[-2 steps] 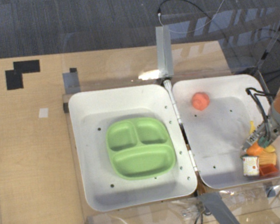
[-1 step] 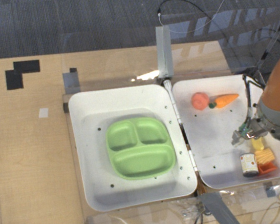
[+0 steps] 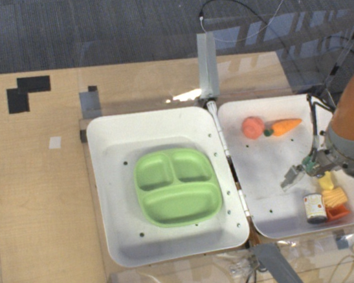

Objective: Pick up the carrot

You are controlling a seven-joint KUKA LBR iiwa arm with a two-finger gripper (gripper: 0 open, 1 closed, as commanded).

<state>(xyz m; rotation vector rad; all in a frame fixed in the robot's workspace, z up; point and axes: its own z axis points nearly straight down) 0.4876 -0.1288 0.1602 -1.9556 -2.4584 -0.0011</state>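
Note:
The orange carrot (image 3: 286,127) lies flat near the far edge of the right bin (image 3: 261,184), its green top pointing left. My gripper (image 3: 292,176) hangs low over the middle of that bin. It is nearer the camera than the carrot, well apart from it, and nothing is visibly held in it.
A pinkish-red round fruit (image 3: 252,127) touches the carrot's green end. A small can (image 3: 314,208) and yellow and orange toy foods (image 3: 332,197) crowd the right bin's near right corner. The left bin (image 3: 116,198) holds a green divided plate (image 3: 177,187).

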